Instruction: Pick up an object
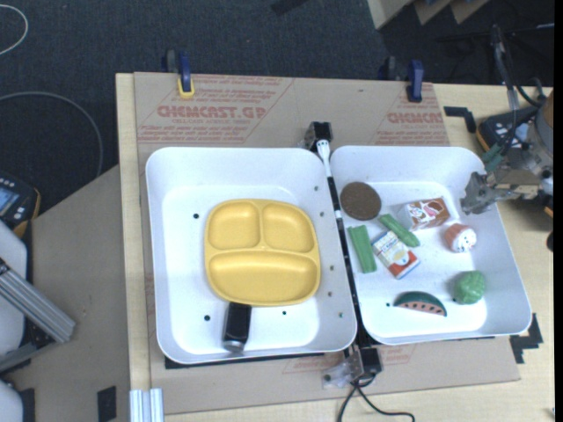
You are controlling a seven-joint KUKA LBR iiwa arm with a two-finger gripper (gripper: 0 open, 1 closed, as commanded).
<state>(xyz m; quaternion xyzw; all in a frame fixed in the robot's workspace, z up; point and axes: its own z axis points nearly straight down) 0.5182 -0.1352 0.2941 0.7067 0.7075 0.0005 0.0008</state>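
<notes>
The right bin [435, 266] holds several small toy foods. A brown round disc [361, 200] lies at its back left. Beside it are a green stick [361, 248] and a green pickle shape [398, 230]. Two small printed cartons [427, 213] [395, 254] lie in the middle. A red and white ball [459, 237], a green lumpy piece [469, 287] and a watermelon slice [420, 304] lie toward the front right. My gripper [476, 196] hangs over the bin's right rim, just right of the upper carton, and I see nothing in it.
The left bin [176, 236] carries a yellow divided plate [262, 251] and a black and silver object [236, 326] at its front. Blue clamps [184, 70] [415, 79] grip the board's far edge. Cables and gear [506, 130] crowd the right side.
</notes>
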